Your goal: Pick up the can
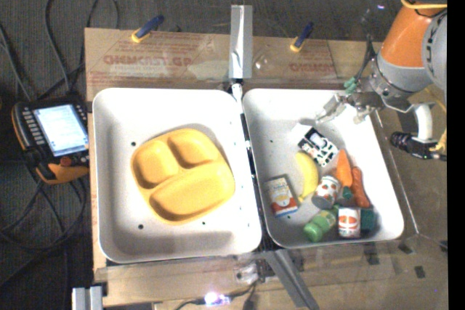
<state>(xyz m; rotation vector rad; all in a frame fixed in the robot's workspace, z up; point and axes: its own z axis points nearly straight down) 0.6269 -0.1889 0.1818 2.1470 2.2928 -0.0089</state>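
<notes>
Two white bins sit side by side on the tabletop, and we see the claw (pixel 340 104) over the upper right part of the right bin (pixel 276 112); how wide it stands we cannot tell. The can (pixel 349 222) lies well below the claw, near that bin's lower right corner, beside a green cylinder (pixel 318 226).

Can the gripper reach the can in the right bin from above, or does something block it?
Probably yes. The can stands upright with its top exposed, though the green cylinder and the carrot crowd it. The gripper hovers over the bin's far side.
</notes>
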